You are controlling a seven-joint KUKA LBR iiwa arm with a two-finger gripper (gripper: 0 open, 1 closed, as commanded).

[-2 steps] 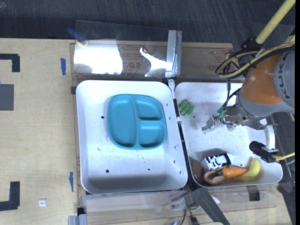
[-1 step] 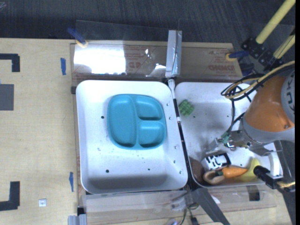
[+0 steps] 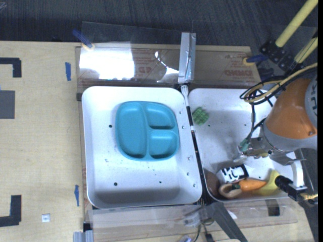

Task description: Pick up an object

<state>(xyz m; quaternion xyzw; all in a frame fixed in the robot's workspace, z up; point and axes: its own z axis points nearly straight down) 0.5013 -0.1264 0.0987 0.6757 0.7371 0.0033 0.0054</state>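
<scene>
A small pile — black-and-white piece point(image 3: 233, 173), orange piece point(image 3: 251, 184), yellow piece point(image 3: 272, 180) — lies at the right bin's point(image 3: 222, 110) near edge. The gripper point(image 3: 247, 149) hangs just above it; its state I cannot tell. Left bin point(image 3: 101, 175) holds a blue tray point(image 3: 146, 130).

You're looking at smooth, glossy white plastic bins point(image 3: 101, 135), a matt blue plastic tray point(image 3: 147, 130) in the nine o'clock one, and a pale wood-grain bench point(image 3: 40, 150).

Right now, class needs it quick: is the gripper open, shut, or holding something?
Gripper: cannot be told; it hangs over the right bin, above the toy pile.
</scene>
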